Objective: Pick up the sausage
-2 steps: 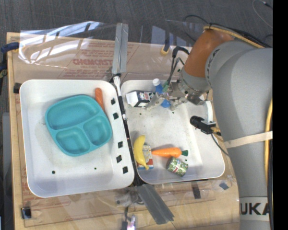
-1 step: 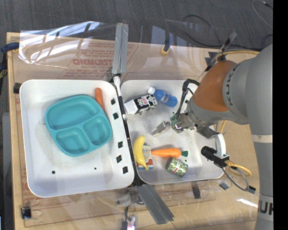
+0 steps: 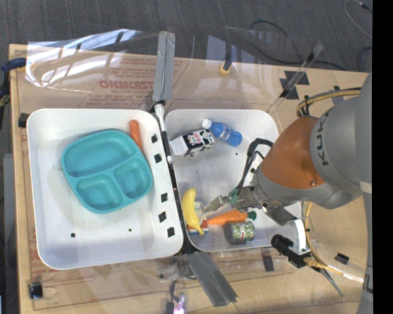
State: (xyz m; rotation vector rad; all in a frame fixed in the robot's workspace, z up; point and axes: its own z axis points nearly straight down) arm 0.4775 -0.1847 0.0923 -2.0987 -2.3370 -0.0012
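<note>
- We find the sausage (image 3: 135,133) lying in the left bin (image 3: 46,241), at about one o'clock from the teal divided plate (image 3: 107,170) and just beside the plate's rim, close to the wall that the two bins share.
- Nothing touches the sausage; we judge the pick not yet begun on it, so the whole of the lift is left to do.
- The gripper (image 3: 217,204) is well apart from it, low over the right bin (image 3: 262,120), at roughly four o'clock from the sausage and across the dividing wall.
- We cannot tell how the gripper is set, nor whether anything lies in it.
- Just beside the gripper lie a banana (image 3: 191,209), a carrot (image 3: 226,218) and a green can (image 3: 241,232), crowded at the bin's six o'clock edge.
- At the right bin's twelve o'clock end rest a small milk carton (image 3: 196,141) and a blue bottle (image 3: 223,133).
- To our mind the arm must leave the right bin and travel toward ten o'clock, over the wall, before any grasp.
</note>
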